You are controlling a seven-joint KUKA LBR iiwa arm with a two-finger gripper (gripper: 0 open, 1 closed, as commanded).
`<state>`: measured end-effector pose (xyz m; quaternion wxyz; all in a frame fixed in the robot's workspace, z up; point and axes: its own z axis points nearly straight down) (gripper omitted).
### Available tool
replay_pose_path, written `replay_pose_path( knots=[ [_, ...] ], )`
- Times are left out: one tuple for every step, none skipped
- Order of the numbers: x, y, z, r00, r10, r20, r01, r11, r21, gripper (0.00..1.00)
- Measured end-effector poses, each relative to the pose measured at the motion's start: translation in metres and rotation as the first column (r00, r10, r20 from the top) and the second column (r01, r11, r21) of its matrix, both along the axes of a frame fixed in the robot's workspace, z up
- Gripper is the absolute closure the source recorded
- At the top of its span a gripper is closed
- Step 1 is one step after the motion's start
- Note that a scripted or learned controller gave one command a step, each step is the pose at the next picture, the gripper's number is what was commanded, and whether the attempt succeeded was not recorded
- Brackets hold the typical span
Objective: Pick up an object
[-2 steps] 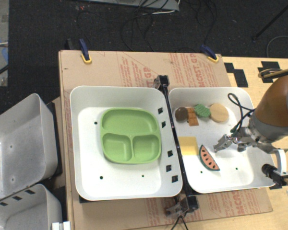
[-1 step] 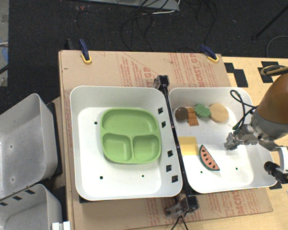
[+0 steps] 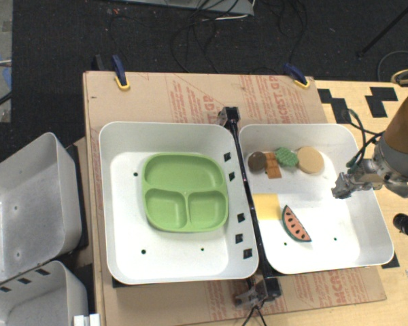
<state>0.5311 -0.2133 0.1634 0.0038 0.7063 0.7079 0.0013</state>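
Observation:
The right bin (image 3: pixel 340 246) holds several toy foods: a brown round piece (image 3: pixel 257 161), a green piece (image 3: pixel 285 157), a small orange-brown block (image 3: pixel 273 170), a tan round bun (image 3: pixel 311 160), a yellow square slice (image 3: pixel 266 207) and a watermelon slice (image 3: pixel 296 225). My gripper (image 3: pixel 344 186) hangs at the right side of this bin, to the right of the bun and above the bin floor. Nothing shows between its tips.
The left bin (image 3: pixel 122 250) holds a green divided plate (image 3: pixel 185 192). A black divider (image 3: pixel 243 182) runs between the bins. Grey tubs (image 3: pixel 27 202) stand left of the bench. The arm (image 3: pixel 401 148) enters from the right.

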Motion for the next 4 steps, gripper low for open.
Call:
replay_pose_path(
  knots=[
    [-0.001,-0.004,0.043,1.000,0.000,-0.002,0.000,1.000,0.000,1.00],
    [0.001,-0.004,0.096,1.000,0.002,0.000,-0.002,1.000,0.000,1.00],
    [0.013,0.050,0.082,1.000,0.006,-0.008,-0.006,1.000,0.005,1.00],
    [0.023,0.102,0.090,1.000,0.007,-0.005,-0.007,1.000,0.005,1.00]
  ],
)
